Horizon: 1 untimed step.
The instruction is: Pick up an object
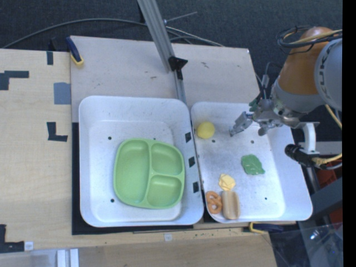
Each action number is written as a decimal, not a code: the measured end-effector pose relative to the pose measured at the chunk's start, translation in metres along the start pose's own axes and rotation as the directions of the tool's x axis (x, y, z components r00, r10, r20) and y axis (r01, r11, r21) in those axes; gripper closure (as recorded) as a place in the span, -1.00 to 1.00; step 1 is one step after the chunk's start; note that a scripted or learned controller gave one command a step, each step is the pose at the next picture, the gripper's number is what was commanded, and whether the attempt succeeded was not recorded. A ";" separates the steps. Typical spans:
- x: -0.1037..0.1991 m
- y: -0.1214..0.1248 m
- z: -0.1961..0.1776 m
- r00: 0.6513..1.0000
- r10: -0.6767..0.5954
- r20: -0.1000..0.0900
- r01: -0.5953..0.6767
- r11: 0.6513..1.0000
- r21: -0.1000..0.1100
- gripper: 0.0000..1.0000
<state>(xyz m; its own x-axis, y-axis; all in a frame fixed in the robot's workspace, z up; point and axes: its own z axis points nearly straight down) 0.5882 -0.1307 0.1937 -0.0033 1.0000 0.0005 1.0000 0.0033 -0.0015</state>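
Pretzel (213, 202) and hot dog (230, 204) lie side by side at the right bin's (289, 199) near rim, farthest from my gripper (248, 124), with a small yellow piece (226, 182) just beyond them. Closer to me sits the green leaf (252, 164), below my fingertips, and the yellow ball (206, 130) rests just left of them, the nearest candidate, I judge. That makes five loose items, one of each, all scattered apart, which leaves room for my fingers around any of them. I hover over the bin's far end holding nothing; whether my fingers are apart or together, I cannot tell. Beyond, the left bin (92, 149) holds one green tray (149, 173).
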 end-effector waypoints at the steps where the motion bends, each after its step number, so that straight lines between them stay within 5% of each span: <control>1: 0.000 0.000 0.000 1.000 0.000 0.000 0.000 1.000 0.000 -1.00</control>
<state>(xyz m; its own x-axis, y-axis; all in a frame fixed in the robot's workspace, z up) 0.5882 -0.1307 0.1938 -0.0031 1.0000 0.0007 1.0000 0.0031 -0.0015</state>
